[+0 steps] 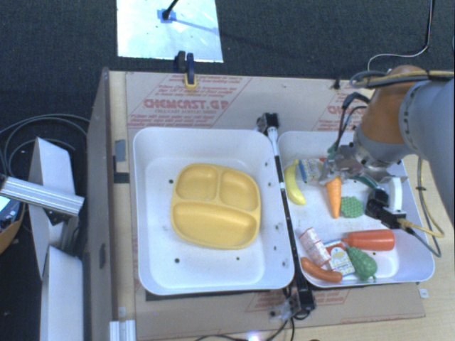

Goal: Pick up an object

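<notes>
My arm (426, 112): grey rounded casing, orange band (384, 116) above wrist, thin dark cables (346, 119) alongside.

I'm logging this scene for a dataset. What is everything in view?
Bins: two, white, side by side on the bench.
Divided plate: one, yellow, in the left bin.
Banana: one, yellow, right bin's left edge.
Carrot: one, orange, middle of right bin.
Small green piece: one, beside the carrot.
Red-orange vegetable: one, right bin, lower right.
Sausage: one, orange-red, right bin's near edge.
Green leafy toy: one, near edge.
Packets: two, white and red, lower right bin.
Arm: one, grey with orange band, over the right bin.
Hand: one, above the carrot.
</notes>
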You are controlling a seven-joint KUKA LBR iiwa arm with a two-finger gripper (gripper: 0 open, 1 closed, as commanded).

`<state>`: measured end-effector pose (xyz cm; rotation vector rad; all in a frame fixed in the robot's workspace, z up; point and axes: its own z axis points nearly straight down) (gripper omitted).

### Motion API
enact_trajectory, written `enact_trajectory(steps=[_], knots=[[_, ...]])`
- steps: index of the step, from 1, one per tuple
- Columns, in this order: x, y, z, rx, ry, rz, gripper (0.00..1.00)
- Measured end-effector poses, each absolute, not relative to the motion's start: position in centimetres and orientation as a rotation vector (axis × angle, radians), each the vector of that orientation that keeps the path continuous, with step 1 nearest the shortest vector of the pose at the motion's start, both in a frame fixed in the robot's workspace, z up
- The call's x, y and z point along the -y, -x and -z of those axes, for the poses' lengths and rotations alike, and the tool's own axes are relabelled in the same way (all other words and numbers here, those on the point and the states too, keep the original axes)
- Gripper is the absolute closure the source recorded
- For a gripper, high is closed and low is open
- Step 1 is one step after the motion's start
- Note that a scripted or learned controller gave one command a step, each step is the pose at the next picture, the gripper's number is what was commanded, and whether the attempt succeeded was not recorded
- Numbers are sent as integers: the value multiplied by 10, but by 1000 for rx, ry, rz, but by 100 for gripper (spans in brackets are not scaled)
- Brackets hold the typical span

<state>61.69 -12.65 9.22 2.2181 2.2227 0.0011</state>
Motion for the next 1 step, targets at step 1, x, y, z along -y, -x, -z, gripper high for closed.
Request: enact_trajectory(steps=[1], knots=[[75, -586, -184, -2225, -2216, -2, 100]])
